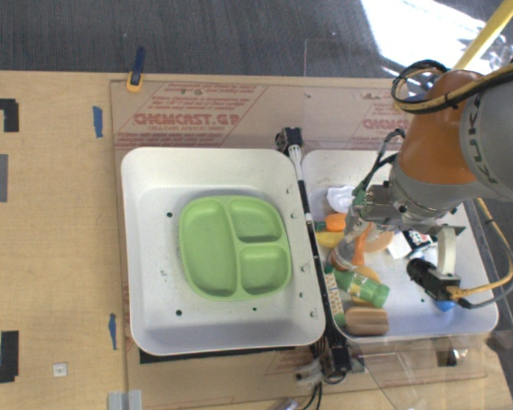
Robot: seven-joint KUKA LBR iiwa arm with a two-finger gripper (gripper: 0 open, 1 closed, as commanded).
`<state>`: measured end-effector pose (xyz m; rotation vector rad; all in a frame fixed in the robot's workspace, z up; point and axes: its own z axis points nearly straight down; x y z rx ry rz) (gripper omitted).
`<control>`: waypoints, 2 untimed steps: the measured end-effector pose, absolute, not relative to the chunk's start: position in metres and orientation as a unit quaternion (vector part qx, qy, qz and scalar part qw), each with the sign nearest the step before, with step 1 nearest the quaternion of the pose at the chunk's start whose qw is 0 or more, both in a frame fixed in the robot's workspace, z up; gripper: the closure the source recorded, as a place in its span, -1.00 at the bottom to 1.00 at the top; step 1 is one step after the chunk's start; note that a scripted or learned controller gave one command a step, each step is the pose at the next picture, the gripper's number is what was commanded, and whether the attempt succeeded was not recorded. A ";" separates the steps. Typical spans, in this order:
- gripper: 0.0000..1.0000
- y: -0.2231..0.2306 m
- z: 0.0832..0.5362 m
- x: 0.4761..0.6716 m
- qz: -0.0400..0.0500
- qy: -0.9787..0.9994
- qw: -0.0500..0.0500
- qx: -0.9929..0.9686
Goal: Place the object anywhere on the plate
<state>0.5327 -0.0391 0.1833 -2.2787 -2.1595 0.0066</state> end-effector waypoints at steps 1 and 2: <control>1.00 0.029 0.183 0.572 0.000 -0.691 0.001 -0.722; 1.00 0.094 0.183 0.548 0.003 -0.712 0.004 -0.702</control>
